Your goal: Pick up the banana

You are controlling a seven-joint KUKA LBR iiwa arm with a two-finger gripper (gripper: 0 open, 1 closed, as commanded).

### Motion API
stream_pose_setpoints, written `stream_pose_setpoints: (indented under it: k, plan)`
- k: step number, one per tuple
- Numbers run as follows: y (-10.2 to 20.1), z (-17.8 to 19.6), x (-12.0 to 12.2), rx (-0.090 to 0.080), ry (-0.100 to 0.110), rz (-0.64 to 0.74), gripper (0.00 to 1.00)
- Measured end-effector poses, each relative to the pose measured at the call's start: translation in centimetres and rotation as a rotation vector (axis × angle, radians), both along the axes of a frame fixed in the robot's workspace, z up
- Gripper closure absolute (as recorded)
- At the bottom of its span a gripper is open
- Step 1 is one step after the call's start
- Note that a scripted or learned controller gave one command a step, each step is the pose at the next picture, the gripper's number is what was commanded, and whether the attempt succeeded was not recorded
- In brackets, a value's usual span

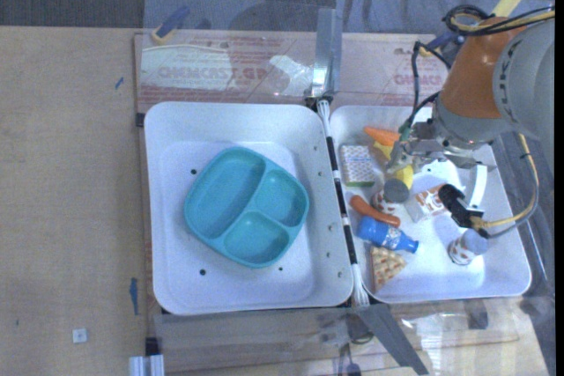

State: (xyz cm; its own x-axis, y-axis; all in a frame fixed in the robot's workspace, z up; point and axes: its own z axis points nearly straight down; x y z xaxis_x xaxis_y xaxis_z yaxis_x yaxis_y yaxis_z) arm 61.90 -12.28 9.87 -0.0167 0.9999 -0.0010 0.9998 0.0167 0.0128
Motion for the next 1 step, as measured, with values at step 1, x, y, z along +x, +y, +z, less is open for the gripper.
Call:
stream_pose_setpoints:
  k: [1]
  plan:
    - [6.18,8.57,4.75,0.001,0.015,-0.156,1.00]
